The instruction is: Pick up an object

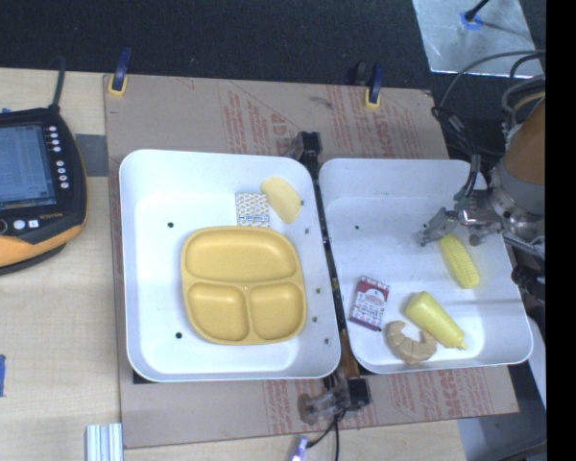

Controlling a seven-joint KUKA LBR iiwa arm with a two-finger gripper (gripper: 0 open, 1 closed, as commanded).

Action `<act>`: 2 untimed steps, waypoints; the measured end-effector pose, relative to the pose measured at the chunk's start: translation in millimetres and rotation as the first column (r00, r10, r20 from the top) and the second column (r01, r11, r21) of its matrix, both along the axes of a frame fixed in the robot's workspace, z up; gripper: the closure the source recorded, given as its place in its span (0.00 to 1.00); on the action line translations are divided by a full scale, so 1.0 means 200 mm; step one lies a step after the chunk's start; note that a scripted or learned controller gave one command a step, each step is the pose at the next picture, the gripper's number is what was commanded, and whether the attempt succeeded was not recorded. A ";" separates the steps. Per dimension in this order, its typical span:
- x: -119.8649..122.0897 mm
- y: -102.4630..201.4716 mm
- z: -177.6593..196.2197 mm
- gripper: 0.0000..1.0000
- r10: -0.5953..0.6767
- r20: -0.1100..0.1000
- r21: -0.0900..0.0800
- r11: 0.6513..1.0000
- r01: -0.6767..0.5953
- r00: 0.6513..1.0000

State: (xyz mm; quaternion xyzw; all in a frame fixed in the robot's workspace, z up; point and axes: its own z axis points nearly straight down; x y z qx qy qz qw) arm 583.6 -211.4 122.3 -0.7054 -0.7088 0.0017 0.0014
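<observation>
We see the gripper (453,222) poised, fingers spread and holding nothing, over the right bin (384,176). The corn cob (460,260) lies just below its tips, long axis running away from them toward the bin's near rim. The arm's wrist is cut off at the frame edge.

Red lettering runs along the cardboard sheet (269,113) under the bins, but it is too faint to read.
</observation>
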 end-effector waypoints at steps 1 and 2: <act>-0.08 0.00 0.07 0.00 0.000 0.000 0.000 1.000 0.000 1.000; -0.03 0.00 -0.03 0.00 0.002 0.000 0.000 1.000 -0.002 1.000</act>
